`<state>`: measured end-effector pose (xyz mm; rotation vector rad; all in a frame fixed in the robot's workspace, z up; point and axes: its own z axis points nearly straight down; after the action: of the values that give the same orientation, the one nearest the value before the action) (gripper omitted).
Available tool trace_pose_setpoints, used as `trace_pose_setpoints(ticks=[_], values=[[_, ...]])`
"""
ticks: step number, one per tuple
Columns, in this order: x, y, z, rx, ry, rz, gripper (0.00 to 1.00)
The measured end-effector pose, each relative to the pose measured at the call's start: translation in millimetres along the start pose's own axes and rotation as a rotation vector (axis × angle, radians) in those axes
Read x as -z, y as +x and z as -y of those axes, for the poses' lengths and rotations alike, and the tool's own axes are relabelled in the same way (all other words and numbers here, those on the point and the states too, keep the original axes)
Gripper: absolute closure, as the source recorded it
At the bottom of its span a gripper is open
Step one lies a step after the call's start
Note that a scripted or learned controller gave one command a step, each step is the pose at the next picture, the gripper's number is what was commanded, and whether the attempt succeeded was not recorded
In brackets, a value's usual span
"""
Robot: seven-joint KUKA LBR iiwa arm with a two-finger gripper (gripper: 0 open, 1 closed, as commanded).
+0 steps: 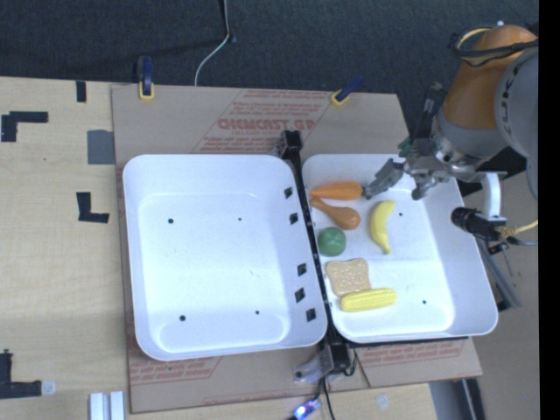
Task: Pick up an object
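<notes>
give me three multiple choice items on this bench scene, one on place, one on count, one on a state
1. Where does the slice of bread lie?
A. in the left bin
B. in the right bin, next to the corn cob
C. on the cardboard outside both bins

2. How many food items lie in the right bin?
A. three
B. six
C. nine

3. How is the tool placed?
A. above the far part of the right bin, its fingers spread with nothing between them
C. resting on the floor of the left bin
B. clamped on the banana

Answers:
1 B, the bread sits in the right bin just above the corn cob.
2 B, carrot, drumstick, banana, green ball, bread and corn.
3 A, the tool hangs over the far end of the right bin, fingers apart and holding nothing.
</notes>
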<state>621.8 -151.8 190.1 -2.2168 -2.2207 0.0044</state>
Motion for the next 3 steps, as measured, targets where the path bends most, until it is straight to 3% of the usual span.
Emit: trace_pose_setpoints(ticks=[1, 2, 3], values=[[-104, 5, -10, 0.001, 0.001, -0.004, 0.0], [-47, -4, -49, 0.002, -0.006, 0.002, 0.0], [50, 40, -49, 0.005, -0.011, 0.001, 0.0]])
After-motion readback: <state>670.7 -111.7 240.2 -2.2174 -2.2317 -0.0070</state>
